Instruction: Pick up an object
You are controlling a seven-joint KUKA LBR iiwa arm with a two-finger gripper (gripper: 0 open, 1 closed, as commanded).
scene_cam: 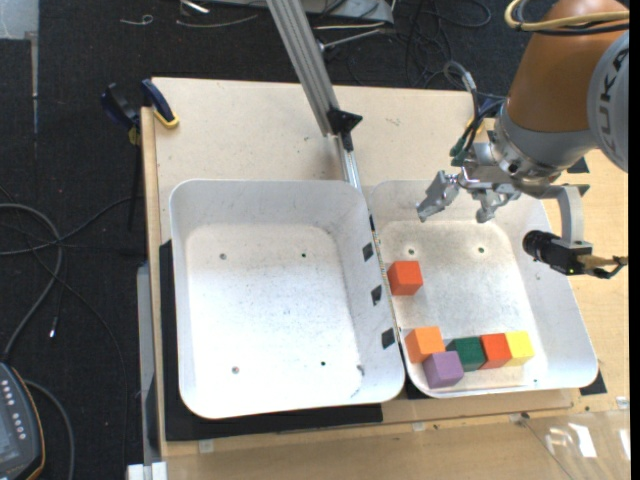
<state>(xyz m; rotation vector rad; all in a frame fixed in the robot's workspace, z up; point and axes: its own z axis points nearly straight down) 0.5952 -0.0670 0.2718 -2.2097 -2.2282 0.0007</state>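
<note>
Cables (60,238) trail over the dark floor at the far left, and beside them we see the tan table (250,118) with a blue and yellow clamp (150,103) on its back left corner. On the table sits the left bin (190,218), its white floor speckled. An aluminium bar (305,53) slants down from the top and ends at the seam where the two bins meet, where small black tabs (375,293) line the edge. Moving on, we find the right bin (560,308) holding the blocks: an orange-red block (405,277) lies alone near the middle, and along the front edge a row runs orange block (424,342), purple block (443,368), green block (467,353), red block (495,349), yellow block (519,346), each touching or just beside its neighbour. Above the back of this bin hangs the gripper (460,200), its fingers spread apart and holding nothing, well apart from the blocks. The grey arm with its orange band (565,58) fills the upper right.
</note>
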